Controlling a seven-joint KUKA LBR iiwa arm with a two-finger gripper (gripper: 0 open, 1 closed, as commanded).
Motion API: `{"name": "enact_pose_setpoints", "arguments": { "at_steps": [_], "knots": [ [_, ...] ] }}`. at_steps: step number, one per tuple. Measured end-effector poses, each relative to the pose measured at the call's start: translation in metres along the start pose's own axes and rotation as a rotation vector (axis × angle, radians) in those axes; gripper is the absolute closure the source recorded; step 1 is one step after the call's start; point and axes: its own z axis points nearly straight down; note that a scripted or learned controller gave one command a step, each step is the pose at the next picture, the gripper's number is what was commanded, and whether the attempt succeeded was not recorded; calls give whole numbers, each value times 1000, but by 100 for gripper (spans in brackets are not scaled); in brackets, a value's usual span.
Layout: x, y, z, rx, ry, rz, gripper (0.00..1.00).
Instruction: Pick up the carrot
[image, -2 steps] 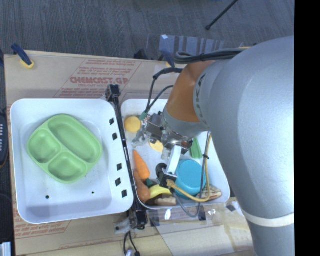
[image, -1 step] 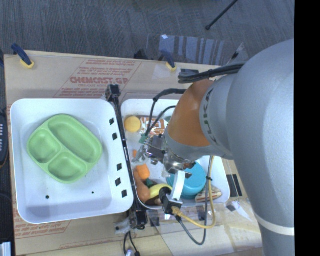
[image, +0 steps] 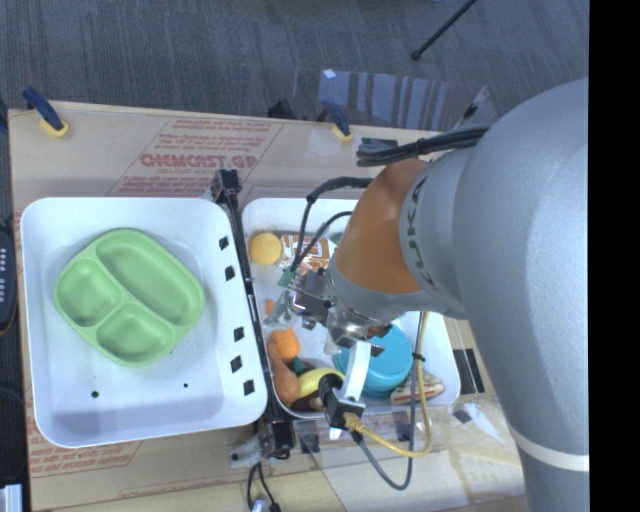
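**Desk:** What do you have on the bench (image: 190, 150)?

**Operator:** I see two white bins side by side. The left bin (image: 150, 400) holds a green plate (image: 128, 296) with three compartments, lying flat. The arm (image: 500, 250) reaches in from the right and hangs over the right bin (image: 290, 208), covering much of it.

**Desk:** Where is the carrot?

**Operator:** The carrot (image: 284, 346) lies in the right bin, close to the wall that it shares with the left bin, toward the near end. A yellow curved thing (image: 318, 379) lies just beside it on the near side. A blue bowl (image: 392, 362) sits further right, partly under the arm.

**Desk:** Anything else in there?

**Operator:** A small yellow ball (image: 265, 247) rests near the far left corner of that bin, well apart from the carrot.

**Desk:** And the pincer?

**Operator:** The pincer (image: 300, 300) is low over the middle of the right bin, near the carrot and just on its far side. From this angle I cannot tell whether it is wide or narrow, and I see nothing held in it.
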Motion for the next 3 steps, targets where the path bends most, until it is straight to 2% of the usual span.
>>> {"name": "enact_pose_setpoints", "arguments": {
  "at_steps": [2,3],
  "knots": [
    [0,0,0,0,0,0,0],
    [-51,56,91,-5,31,280,0]
  ]
}}
